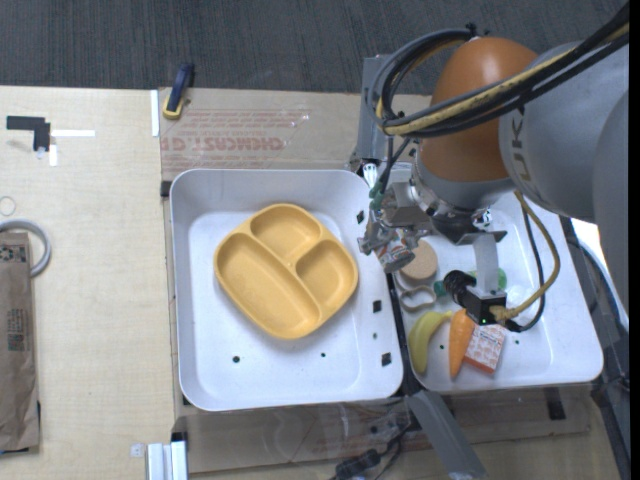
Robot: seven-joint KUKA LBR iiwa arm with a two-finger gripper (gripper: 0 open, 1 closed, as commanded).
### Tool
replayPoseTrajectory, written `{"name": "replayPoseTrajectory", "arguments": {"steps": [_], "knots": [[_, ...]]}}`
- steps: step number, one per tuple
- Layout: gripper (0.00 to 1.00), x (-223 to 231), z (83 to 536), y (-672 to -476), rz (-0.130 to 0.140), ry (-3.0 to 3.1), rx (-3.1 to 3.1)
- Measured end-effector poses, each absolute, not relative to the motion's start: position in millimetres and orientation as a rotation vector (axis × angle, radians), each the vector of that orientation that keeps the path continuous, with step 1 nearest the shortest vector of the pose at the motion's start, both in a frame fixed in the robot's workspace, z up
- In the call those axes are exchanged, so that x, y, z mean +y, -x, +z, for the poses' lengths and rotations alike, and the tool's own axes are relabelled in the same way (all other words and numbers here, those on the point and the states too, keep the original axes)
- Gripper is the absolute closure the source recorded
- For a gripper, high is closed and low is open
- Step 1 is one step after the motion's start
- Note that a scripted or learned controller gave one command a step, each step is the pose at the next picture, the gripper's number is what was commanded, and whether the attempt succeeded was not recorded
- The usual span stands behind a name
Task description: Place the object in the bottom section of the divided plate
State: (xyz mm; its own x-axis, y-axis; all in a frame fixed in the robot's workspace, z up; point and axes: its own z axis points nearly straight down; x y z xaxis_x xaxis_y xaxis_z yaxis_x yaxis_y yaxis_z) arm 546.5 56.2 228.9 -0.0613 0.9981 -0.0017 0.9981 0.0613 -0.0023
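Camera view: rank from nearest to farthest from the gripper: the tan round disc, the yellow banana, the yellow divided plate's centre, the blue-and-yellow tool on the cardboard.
Gripper sits at the right bin's left edge.
1. Tan round disc, just right of it.
2. Yellow banana, below, in the right bin.
3. Yellow divided plate, left bin.
4. Blue-and-yellow tool, far upper left.

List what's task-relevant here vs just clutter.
Job: yellow divided plate in the left bin; claw over the right bin's pile.
Lying about: banana, orange carrot, blue-yellow tool, brown bag.
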Motion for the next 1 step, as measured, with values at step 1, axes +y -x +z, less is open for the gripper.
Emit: {"name": "replayPoseTrajectory", "arguments": {"steps": [1], "knots": [[0.0, 56.0, 229.0, -546.5, 0.004, 2.153, -2.288]]}}
